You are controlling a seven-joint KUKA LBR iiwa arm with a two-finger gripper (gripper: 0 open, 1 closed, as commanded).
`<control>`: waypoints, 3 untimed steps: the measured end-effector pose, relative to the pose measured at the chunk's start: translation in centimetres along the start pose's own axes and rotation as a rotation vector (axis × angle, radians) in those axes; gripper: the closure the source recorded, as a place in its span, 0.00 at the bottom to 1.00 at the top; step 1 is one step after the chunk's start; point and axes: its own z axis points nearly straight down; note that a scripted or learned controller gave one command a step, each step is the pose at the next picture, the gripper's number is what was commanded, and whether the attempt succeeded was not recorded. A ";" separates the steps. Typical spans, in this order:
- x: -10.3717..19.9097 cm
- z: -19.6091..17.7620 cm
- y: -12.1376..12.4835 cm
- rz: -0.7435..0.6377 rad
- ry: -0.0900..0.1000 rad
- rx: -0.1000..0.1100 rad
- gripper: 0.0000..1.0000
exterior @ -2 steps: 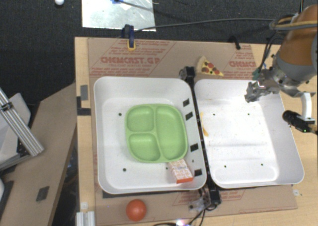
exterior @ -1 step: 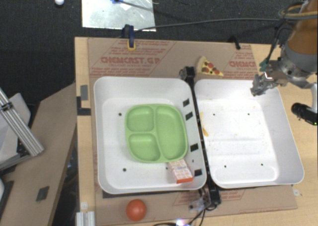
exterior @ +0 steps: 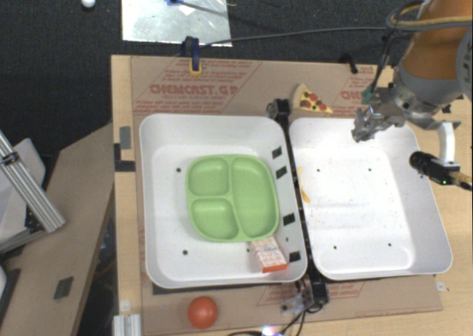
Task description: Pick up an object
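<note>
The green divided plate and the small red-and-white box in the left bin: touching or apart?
Touching, by the camera view: the box meets the green divided plate at its lower right rim.

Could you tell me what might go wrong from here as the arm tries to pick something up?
1. The gripper hangs over the right bin's far edge, while the green tray and small box lie in the left bin; closing here would likely grab nothing.
2. The box leans by the tray's rim, so fingers may catch the tray.
3. The pizza toy and orange ball sit outside both bins, probably hard to reach.
</note>
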 end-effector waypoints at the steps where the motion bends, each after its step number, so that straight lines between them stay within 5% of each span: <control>1: 4.9 -0.3 0.2 0.000 0.000 0.000 1.00; 3: 15.6 3.0 0.5 0.000 0.000 0.002 1.00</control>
